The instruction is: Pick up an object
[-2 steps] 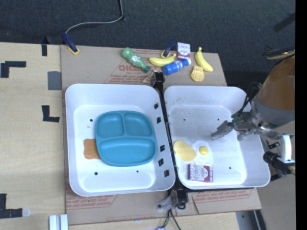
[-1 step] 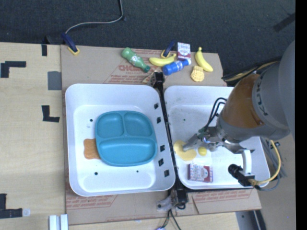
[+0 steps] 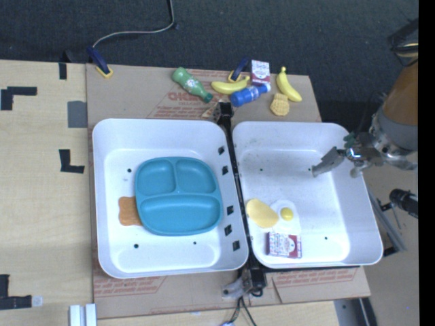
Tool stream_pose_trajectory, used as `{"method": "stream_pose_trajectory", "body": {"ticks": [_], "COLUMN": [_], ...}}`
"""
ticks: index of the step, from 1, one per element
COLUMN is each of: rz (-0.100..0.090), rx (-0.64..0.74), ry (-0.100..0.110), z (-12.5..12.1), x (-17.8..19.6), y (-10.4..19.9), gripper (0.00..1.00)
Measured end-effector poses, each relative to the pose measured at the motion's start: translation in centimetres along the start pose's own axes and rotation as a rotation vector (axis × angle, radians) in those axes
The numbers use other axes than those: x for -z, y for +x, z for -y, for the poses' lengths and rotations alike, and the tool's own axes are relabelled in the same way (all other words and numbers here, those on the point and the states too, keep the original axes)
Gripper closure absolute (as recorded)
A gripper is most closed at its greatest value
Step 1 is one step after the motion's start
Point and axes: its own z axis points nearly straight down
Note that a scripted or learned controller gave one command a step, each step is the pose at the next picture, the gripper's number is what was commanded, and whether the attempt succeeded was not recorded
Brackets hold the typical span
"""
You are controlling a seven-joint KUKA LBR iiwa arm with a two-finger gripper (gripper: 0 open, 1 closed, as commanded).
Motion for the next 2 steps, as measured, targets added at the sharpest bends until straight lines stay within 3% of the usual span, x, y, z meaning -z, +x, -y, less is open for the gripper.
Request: {"method": "stream_pose_trajectory", "body": {"ticks": [1,2], "rz": [-0.005,-0.004], "rx": [0.002,0.001], "ry": [0.008,-0.002], "z": [0.9,3.4], "x": [-10.6,-13.8], "y": [5.5,7.1], "gripper": [0.0,0.0]}}
